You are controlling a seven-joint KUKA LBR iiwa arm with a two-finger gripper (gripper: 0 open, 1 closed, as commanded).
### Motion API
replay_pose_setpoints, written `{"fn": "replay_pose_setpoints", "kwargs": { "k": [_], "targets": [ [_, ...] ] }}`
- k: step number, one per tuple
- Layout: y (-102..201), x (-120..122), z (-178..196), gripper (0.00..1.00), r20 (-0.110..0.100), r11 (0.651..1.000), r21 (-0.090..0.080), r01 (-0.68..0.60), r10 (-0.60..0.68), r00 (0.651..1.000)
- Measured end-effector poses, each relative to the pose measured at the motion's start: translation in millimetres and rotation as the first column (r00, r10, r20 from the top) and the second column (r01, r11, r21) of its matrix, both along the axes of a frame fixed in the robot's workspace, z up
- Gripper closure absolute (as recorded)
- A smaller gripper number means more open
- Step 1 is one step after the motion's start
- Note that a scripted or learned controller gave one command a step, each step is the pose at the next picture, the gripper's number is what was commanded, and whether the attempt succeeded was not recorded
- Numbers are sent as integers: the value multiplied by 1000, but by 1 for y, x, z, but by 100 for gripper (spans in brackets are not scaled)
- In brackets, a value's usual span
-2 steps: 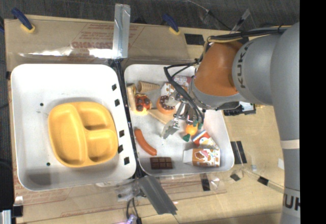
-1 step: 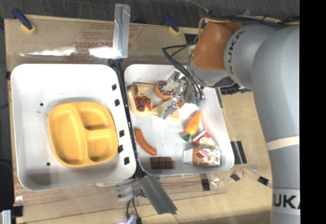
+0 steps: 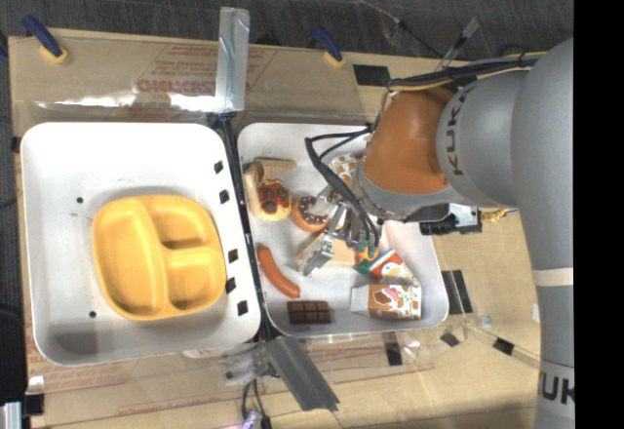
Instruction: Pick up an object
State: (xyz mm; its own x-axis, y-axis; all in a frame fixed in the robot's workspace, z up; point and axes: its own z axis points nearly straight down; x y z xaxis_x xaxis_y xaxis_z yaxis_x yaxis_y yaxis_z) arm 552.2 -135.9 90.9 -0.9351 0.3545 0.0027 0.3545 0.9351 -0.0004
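Observation:
My gripper (image 3: 320,248) is down inside the right bin (image 3: 429,266), near its middle, under the orange-banded wrist (image 3: 409,149). It hovers just right of a red sausage (image 3: 279,272) and just below a chocolate-topped doughnut (image 3: 311,213). A second round pastry with red dots (image 3: 272,202) and a waffle cone (image 3: 270,167) lie at the bin's upper left. A brown chocolate bar (image 3: 310,313) rests at the front edge. A printed carton (image 3: 390,299) and a small orange-and-green toy (image 3: 375,263) sit at the bin's lower right. Nothing visibly hangs from the gripper.
The left bin (image 3: 58,174) holds a yellow divided plate (image 3: 156,253). A black divider with clips (image 3: 237,242) runs between the two bins. The arm's grey body (image 3: 526,125) covers the right bin's upper right corner. Cables (image 3: 331,149) loop over the bin's top.

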Motion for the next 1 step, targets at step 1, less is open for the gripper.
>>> {"fn": "replay_pose_setpoints", "kwargs": {
  "k": [1],
  "targets": [
    [-18,60,1,0,4,997,-1,76,-76,997]
  ]
}}
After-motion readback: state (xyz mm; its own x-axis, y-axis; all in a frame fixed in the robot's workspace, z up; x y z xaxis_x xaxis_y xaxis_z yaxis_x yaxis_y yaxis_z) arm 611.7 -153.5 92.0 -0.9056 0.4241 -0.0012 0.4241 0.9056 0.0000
